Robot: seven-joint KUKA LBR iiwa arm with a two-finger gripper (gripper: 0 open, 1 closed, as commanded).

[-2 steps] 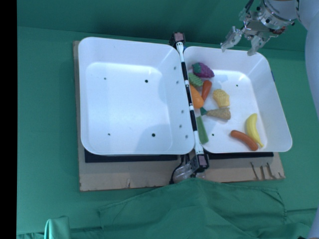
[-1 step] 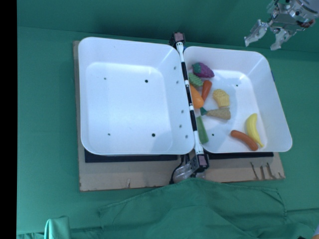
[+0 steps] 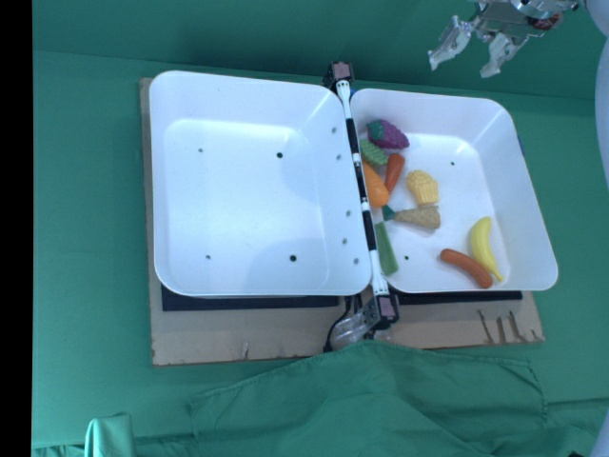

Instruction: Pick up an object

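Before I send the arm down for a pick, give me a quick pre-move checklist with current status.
1. Gripper open: ok, fingers spread.
2. Gripper holding nothing: ok, gap is bare.
3. Gripper above right bin: not ok, it hangs beyond the far rim.
4. Isolated target available: ok, banana and sausage lie apart from the cluster.
5. Carrot easy to grasp: not ok, pressed against the divider.
6. Gripper height above the bins: cannot tell.

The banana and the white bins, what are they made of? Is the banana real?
The banana looks like toy plastic, not real fruit: even bright yellow, smooth, no brown spots. I can't be sure from here. The bins look like hard, glossy white plastic: thin rounded rims and soft shiny patches.
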